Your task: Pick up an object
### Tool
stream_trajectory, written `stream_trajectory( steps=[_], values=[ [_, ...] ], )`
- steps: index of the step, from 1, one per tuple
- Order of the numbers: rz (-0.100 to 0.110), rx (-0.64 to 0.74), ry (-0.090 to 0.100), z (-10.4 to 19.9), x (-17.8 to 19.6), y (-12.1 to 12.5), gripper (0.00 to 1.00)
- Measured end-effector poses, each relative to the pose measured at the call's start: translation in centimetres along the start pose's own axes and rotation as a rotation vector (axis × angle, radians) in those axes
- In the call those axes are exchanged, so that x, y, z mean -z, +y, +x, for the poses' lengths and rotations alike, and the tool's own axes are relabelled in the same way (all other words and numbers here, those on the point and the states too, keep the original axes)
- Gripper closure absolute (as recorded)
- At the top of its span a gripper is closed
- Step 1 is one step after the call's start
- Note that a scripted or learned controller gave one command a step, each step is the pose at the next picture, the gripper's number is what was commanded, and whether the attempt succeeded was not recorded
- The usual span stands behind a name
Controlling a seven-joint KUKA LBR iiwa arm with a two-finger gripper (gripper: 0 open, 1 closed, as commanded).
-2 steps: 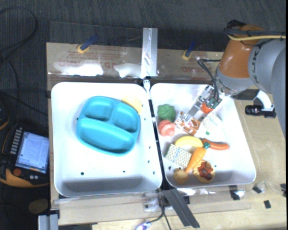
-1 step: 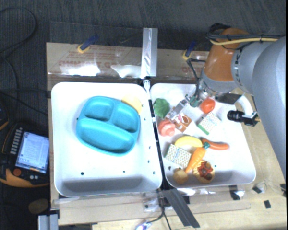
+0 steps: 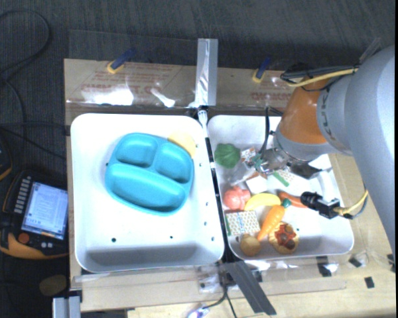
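Several small items crowded the right bin (image 3: 341,240); tool (image 3: 264,166), state indiscernible, risked nudging neighbours rather than gripping one.

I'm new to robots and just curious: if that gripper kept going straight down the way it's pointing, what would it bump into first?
Probably the pink ball or the yellow piece beside it, just under the gripper in the right bin; depth is hard to judge.

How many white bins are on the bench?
2. The left bin holds a blue divided tray; the right bin holds small toy foods under the gripper.
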State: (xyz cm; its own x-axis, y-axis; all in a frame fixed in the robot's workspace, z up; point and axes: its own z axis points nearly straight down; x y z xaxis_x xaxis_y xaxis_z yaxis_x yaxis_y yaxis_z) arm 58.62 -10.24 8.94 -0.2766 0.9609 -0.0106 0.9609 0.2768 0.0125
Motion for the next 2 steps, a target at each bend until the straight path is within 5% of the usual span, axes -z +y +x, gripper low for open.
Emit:
stream_trajectory(
  steps=[1,2],
  values=[
    [0.017,-0.118,0.011,0.1,1.1,-3.2,0.00],
    [0.008,-0.487,0.004,-3.1,-0.2,0.4,0.00]
  ],
)
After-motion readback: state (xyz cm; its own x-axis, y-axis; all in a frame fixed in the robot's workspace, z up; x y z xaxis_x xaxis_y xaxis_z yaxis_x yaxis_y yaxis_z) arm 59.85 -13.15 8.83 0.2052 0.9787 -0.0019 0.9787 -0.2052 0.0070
